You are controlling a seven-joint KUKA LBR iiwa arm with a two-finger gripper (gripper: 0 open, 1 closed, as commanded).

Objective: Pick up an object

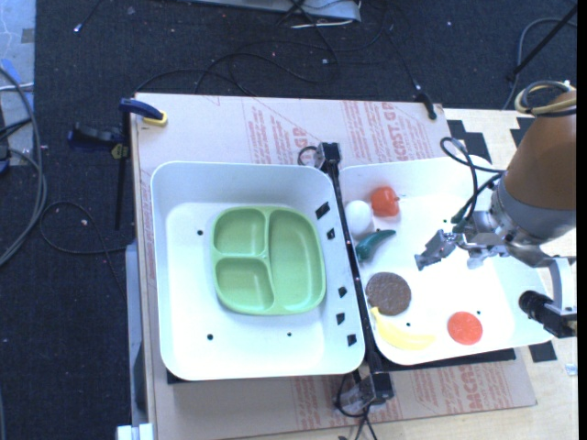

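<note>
Nothing picked yet. Gripper (pixel 438 248) hangs right of centre over the right bin (pixel 514 333), claw state unclear. Cookie (pixel 389 291), banana (pixel 404 335), tomato (pixel 385 201) lie untouched below.

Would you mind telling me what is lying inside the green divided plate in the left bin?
All three compartments of the green divided plastic plate show bare green bottoms, fully visible, with nothing covering them. The plate itself hides the white left bin floor beneath it.

Six small objects (pixel 388 291) in right bin (pixel 477 181)
</note>
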